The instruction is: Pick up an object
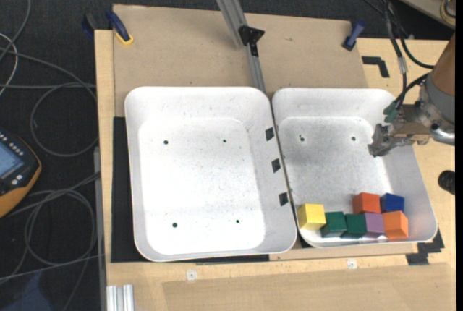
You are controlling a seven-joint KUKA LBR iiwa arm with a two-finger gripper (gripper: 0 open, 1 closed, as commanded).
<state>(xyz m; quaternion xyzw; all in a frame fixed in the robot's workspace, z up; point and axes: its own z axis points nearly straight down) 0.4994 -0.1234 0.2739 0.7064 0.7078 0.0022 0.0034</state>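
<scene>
Two white bins sat side by side on the bench; the left bin (145, 114) was well away from the gripper, across the black-clipped divider where the rims meet. A slanted metal pole (230, 6) ran down toward that seam, well clear of the arm. Cables lay on the dark floor beyond the bench, and blue clamps (120, 27) held the board's far corners.

The gripper (381, 144) hung over the far right part of the right bin (325, 103), close to its right wall. Couldn't tell how far apart the fingers were, too small and dark; nothing was visibly held.

Blocks sat clustered in the bin's near right corner, below the gripper and well apart from it: yellow block (312, 215) furthest toward the divider, then green blocks (343, 223), purple block (374, 222), orange-red block (368, 202), blue block (392, 202), orange block (396, 223). All touching or just beside each other. Bare bin floor lay between gripper and cluster, nothing in the way.
</scene>
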